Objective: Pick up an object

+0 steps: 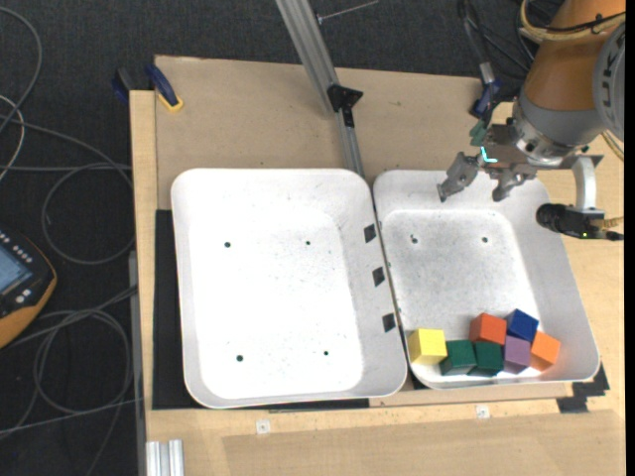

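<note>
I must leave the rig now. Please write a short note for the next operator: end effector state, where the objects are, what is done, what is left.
End effector: open, holding nothing, above the far end of the right bin.
Objects: the blocks sit clustered at that bin's near edge: yellow, two green, two orange, blue, purple.
Done: no pick yet.
Left: descend to a block, grasp, lift.

It was a robotics lab: a plywood bench [298, 107] on dark carpet [60, 87], loose cables [60, 196] trailing about, a handheld controller [18, 281], clamps [164, 87] at the bench edge.
</note>
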Robot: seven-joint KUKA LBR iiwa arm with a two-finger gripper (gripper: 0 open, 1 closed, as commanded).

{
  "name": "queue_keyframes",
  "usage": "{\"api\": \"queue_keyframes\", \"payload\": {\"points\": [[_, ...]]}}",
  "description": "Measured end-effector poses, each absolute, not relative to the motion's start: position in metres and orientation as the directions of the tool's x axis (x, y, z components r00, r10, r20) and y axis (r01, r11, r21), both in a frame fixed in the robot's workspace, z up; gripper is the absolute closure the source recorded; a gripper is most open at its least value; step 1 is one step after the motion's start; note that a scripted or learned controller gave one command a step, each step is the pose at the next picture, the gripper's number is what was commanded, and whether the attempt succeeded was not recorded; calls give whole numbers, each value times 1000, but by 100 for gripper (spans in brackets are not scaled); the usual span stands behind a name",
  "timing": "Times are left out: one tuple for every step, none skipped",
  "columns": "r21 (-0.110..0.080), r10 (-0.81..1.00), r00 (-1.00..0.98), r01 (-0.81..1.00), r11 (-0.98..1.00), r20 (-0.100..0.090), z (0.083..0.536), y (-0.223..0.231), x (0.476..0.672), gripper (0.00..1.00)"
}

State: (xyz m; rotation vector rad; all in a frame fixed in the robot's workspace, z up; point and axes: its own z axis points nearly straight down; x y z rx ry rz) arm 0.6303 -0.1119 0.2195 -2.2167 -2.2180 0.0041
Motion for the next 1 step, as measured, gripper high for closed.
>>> {"api": "queue_keyframes", "payload": {"points": [[-2,1000,-1,1000,1,2,222,-112,631,0]]}}
